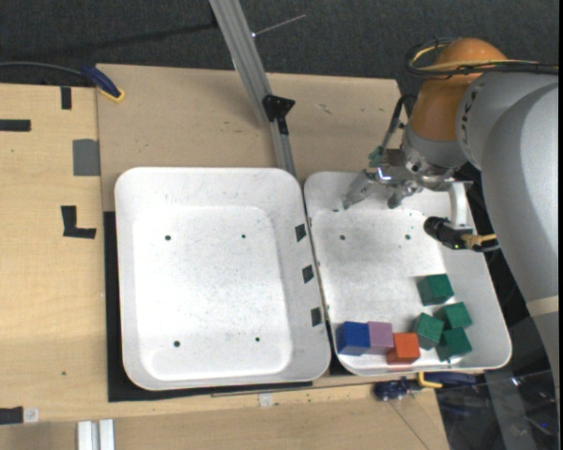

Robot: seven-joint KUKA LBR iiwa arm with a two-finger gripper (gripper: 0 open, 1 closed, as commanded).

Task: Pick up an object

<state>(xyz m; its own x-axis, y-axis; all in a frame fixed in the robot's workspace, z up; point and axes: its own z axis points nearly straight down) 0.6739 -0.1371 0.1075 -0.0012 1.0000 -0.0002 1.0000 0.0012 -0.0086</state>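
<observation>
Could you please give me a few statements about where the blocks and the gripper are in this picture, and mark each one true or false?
1. All the blocks lie in the right bin. True.
2. The blue block sits at the far end of its bin. False: it sits at the near edge, beside the purple block.
3. The gripper is at the far end of the right bin, away from the blocks. True.
4. The orange block is held between the gripper's fingers. False: it lies on the bin floor next to the purple block.
5. The green blocks are in the left bin. False: they lie in the right bin, near its right side.
</observation>
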